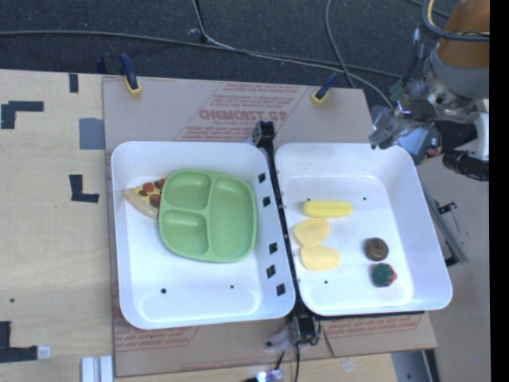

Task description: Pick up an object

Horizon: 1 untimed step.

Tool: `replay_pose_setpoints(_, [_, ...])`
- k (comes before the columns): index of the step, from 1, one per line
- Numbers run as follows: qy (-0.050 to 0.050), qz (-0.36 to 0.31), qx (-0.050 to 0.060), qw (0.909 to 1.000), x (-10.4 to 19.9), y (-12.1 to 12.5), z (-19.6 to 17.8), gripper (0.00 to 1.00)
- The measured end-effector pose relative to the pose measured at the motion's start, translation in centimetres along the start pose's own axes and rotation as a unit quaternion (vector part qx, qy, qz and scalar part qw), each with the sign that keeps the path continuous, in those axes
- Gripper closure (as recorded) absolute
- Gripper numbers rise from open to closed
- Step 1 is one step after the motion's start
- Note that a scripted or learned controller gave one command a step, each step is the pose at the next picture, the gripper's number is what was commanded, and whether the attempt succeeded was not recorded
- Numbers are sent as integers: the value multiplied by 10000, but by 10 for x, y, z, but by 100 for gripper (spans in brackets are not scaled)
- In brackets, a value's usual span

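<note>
Pale wood table (48, 237) w/ black tape marks carries a brown cardboard sheet (231, 110), held down at its far edge by two blue-and-yellow clamps (129, 76), prob so the sheet can't slide when the arm pushes on things. Dark carpet behind, cables trailing across it.

Camera view, left to right: two shallow white bins sit side by side on the cardboard, touching along a black centre strip. Left bin (135, 293) holds a green divided plate (208, 216), flat, toward the far half; a pizza slice toy (143, 197) lies w/ one end tucked under the plate's left rim, so it looks awkward to grab cleanly. Right bin (421, 213) has the loose pickable items, well spread: a yellow oblong piece (327, 208) nearest centre, two pale yellow chip-like pieces (311, 232) just below it and touching each other, then a brown round piece (376, 250) and a green-red ball (384, 274) close together nr the right wall. Spacing gives room to come down round most of them.

Gripper (387, 130) hangs above the far right corner of the right bin, off the contents, arm reaching in from the right w/ orange band up top. Jaws: can't tell if wide or narrow, too dark and blurred. Nothing visibly held. Judgement: task not begun; next move needs travel inward over the bin, then descent on one item
</note>
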<state>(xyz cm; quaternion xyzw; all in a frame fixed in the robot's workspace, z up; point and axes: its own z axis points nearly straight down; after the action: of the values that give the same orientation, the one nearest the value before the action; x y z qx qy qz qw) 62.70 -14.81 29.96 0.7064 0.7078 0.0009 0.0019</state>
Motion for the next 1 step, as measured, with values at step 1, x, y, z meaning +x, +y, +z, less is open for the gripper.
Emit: replay_pose_setpoints(1, [9, -11, 26, 10000, 46, -15, 1, 100])
